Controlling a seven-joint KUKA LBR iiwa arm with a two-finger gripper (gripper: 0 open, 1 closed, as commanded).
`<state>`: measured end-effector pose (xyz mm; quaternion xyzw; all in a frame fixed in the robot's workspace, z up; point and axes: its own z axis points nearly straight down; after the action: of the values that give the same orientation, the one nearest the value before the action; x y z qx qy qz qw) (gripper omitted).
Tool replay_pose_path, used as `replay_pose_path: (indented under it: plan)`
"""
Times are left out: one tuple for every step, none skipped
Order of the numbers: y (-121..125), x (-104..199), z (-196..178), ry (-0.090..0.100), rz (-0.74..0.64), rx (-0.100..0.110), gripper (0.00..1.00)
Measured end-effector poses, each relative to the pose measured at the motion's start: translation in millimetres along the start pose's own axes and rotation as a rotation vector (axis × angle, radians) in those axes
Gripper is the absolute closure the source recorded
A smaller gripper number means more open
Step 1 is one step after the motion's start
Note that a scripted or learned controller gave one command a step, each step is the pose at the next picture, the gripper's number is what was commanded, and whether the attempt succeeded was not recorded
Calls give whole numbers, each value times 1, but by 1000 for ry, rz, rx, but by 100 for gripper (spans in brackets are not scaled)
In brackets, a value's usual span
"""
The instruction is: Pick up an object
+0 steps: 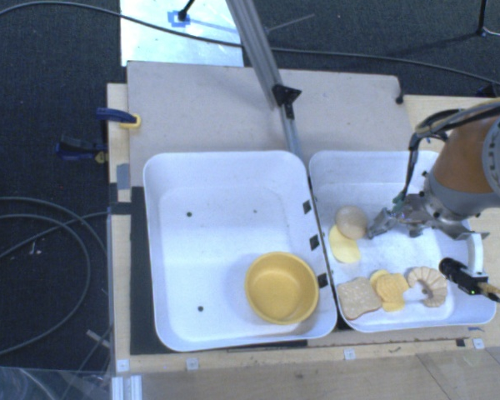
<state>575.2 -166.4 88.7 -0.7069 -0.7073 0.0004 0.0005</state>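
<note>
My gripper [382,222] is low inside the right bin [383,169], reaching in from the right under the grey and orange arm [467,165]. Its tip is just right of a pale beige round object [351,220], close to it or touching it. A flat yellow piece [344,246] lies just below that object. Along the bin's front lie a slice of bread [358,298], a yellow ridged piece [391,290] and a tan curled piece [427,284].
The left bin [200,182] holds a yellow bowl [282,287] near its front right corner. A slanted metal pole [262,57] crosses the back of the bench above the divide between the bins. Cables lie on the floor at left.
</note>
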Motion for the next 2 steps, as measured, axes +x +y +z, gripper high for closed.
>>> replay_pose_path:
  plan:
    - [1,0,-13,-1,1,-5,100]
    - [9,3,-76,-2,-5,-10,100]
